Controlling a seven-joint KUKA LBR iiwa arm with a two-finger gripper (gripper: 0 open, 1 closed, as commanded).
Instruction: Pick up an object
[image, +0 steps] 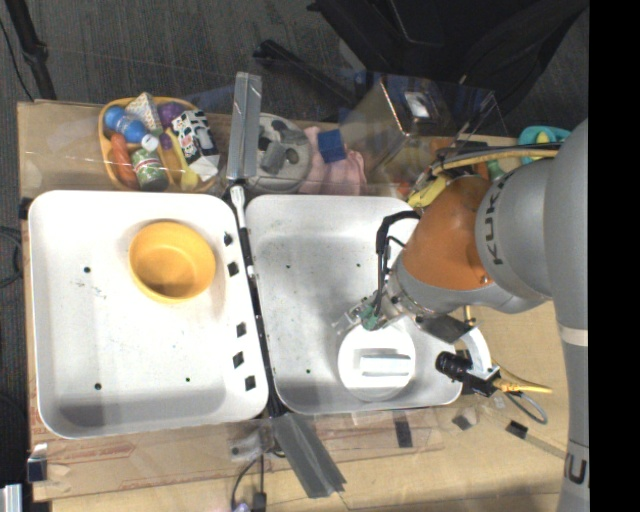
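My gripper (377, 365) hangs low over the front right part of the right bin (300, 300). From above I see it as a round white body, and what is under it is hidden. Just behind it, at the edge of the arm, lies a small green object (372, 318), partly covered by the wrist. A yellow bowl (173, 260) rests upright in the back half of the left bin (100, 370), far from the gripper.
Behind the bins, a yellow basket (155, 145) holds several small toys, and a grey item (280, 150), a blue block (331, 146) and pink cloth (340, 175) lie beside it. The grey arm with its orange band (450, 250) covers the right bin's right side.
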